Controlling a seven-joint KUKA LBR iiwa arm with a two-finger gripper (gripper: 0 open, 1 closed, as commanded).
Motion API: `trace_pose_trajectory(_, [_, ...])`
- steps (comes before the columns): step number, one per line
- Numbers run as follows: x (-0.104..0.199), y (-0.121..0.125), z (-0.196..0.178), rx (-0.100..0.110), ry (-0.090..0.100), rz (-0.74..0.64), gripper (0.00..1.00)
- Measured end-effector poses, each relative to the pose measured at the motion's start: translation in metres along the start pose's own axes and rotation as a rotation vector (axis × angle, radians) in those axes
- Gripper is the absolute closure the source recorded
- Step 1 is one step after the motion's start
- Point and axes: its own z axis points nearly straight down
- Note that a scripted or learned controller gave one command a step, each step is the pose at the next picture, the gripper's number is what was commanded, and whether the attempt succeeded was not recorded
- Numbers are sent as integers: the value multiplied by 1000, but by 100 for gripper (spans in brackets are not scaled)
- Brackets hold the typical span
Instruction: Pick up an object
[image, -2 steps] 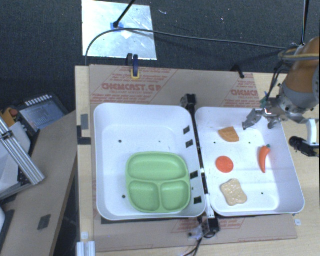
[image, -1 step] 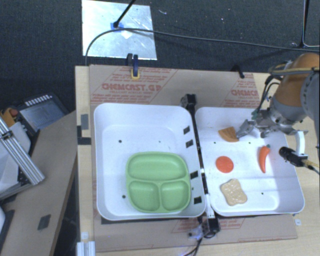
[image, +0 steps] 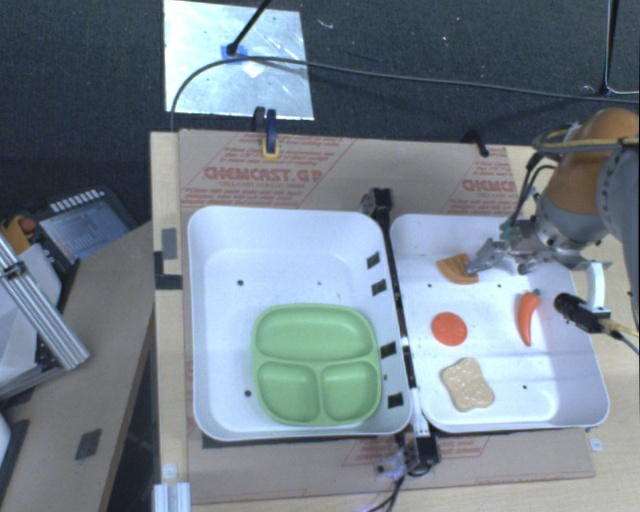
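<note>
- Where the arm reaches in over the right bin (image: 575, 400), the gripper (image: 487, 258) sits low at the far side, beside an orange-brown wafer (image: 457, 268) — its grip cannot be told.
- Nearer lie an orange-red disc (image: 449, 327), a carrot (image: 526, 316) and a tan cracker (image: 467, 384).
- A green divided plate (image: 316, 362) rests in the left bin (image: 220, 300).

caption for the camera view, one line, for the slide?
Arm's hand low beside an orange-brown piece in the right bin; green divided plate in the left bin.

divided tray (image: 317, 363) in left bin (image: 215, 300), perhaps centred.
</note>
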Motion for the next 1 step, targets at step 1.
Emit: trace_pose_trajectory(1, [1,3,-14,-12,1,-2,100])
